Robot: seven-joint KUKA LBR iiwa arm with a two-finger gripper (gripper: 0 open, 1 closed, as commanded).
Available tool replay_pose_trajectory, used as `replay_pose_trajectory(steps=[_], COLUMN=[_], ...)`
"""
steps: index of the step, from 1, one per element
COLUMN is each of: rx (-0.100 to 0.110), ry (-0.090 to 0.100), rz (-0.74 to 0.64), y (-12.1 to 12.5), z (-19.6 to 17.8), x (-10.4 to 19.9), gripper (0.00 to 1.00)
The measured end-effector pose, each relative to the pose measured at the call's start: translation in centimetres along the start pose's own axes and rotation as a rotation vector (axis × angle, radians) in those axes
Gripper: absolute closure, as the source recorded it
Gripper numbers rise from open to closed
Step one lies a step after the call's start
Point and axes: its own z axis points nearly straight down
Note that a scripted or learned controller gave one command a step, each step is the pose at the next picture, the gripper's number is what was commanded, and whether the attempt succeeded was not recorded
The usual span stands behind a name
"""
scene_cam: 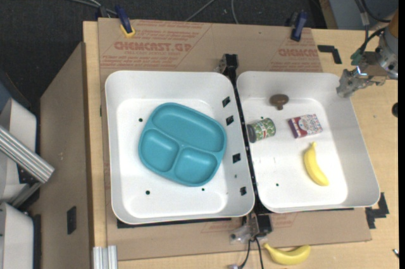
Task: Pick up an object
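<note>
Left bin: shallow white plastic bin [120,135] with rounded corners, smooth and glossy; holds a teal plastic plate with three compartments [182,143], lying flat and turned at a slant.
Right bin: matching shallow white plastic bin [354,154], touching the left one along a dark centre seam with black clips.
Can: small green cylindrical tin with a printed label [261,130], lying on its side near the right bin's left wall.
Brown piece: small round brown object [278,99] (too small to tell its material), near the right bin's far wall.
Packet: flat rectangular packet, red and white print [305,125], just right of the can and apart from it.
Banana: curved smooth yellow banana [314,165], below the packet, touching nothing else.
Second banana: another yellow banana [288,253] outside the bins, at the bench's near edge.
Bench top: tan cardboard sheet with red lettering [155,40], held by blue clamps.
Gripper: metal two-finger gripper [352,79] over the right bin's far right rim, well apart from every object; open or closed, cannot tell.
</note>
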Motion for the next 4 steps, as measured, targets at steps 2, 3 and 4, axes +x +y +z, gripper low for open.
replay_pose_trajectory(steps=[2,3,4], rx=[0.009,0.011,0.011], ry=[0.004,0.006,0.006], rz=[-0.002,-0.004,-0.004], y=[-1.6,-3.1,-5.2], z=[-5.0,-3.3,-3.1], x=[4.3,9.9,15.0], gripper=[1.00,1.00,1.00])
